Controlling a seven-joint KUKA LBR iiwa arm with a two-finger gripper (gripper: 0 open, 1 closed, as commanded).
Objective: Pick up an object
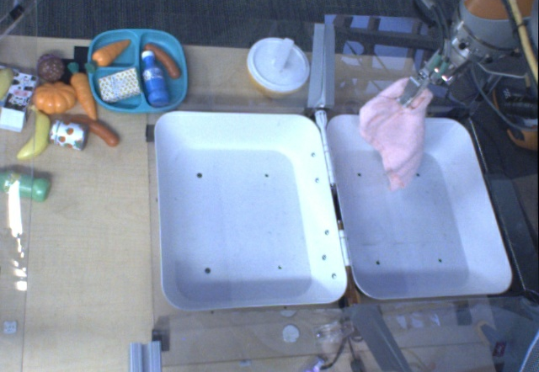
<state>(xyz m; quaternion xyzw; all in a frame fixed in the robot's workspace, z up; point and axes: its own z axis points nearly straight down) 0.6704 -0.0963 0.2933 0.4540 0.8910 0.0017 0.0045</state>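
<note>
Camera view — gripper [418, 89] jaws pinch pink cloth [394, 136], dangling over right bin [472, 278].

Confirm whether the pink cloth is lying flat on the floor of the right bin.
No: the pink cloth hangs bunched from the gripper, pinched at its top corner above the right bin.

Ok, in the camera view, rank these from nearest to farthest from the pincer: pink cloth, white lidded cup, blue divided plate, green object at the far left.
1. Pink cloth: pinched in the pincer, hanging over the right bin.
2. White lidded cup: left of the pincer, behind the bins.
3. Blue divided plate: farther left on the bench.
4. Green object: at the left edge.
</note>
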